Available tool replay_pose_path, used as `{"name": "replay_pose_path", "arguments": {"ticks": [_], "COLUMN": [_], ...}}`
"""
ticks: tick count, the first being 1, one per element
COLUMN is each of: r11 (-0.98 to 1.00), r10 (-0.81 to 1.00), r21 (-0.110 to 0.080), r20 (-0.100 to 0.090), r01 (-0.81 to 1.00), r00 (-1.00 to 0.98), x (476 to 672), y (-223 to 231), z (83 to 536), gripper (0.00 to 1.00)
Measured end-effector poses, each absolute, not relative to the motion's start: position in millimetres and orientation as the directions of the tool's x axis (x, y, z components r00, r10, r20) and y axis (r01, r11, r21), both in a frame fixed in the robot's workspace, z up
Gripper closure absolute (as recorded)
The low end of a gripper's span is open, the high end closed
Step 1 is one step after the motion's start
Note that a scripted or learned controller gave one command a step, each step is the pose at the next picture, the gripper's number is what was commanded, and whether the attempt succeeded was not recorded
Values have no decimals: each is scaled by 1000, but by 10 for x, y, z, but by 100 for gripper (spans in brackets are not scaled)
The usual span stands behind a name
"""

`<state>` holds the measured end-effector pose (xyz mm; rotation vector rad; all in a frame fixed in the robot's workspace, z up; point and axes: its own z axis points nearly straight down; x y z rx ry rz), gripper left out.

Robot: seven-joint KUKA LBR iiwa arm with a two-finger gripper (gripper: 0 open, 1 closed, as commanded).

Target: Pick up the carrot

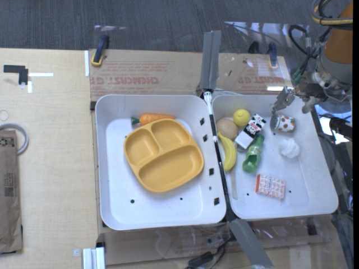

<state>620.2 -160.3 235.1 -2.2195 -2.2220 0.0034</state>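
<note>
Nearest the camera: the front rim of the left bin [162,224], white and shallow.
Gripper [282,106]: hangs over the back of the right bin [322,200]; jaws stand apart, with nothing between them.
Below the gripper: a red-and-white spotted cup [285,124] just beside the fingertips, a crumpled white tissue [289,148] nearer the front.
Middle of right bin: a lemon [241,117], a black-and-white toy cow [255,125], a green bottle [252,153], a red-and-white packet [271,185].
Left wall of right bin: a brown potato [227,128] touching a banana [228,152].
Carrot [156,117]: orange, slim, lying flat with a green tuft at its left end; at the back of the left bin, touching the far edge of the yellow divided plate [163,154], well apart from the gripper.
</note>
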Motion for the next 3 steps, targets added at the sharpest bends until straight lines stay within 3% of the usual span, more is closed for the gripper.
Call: {"name": "replay_pose_path", "arguments": {"ticks": [1, 2, 3], "r11": [-217, -214, -59], "r10": [976, 977, 998], "r21": [21, 20, 1], "r20": [1, -1, -2], "r01": [976, 977, 998], "r00": [217, 214, 59], "x": [6275, 6274, 6258], "y": [-1787, -1785, -2175], "z": [1151, 1242, 2568], "gripper": [0, 100, 100]}}
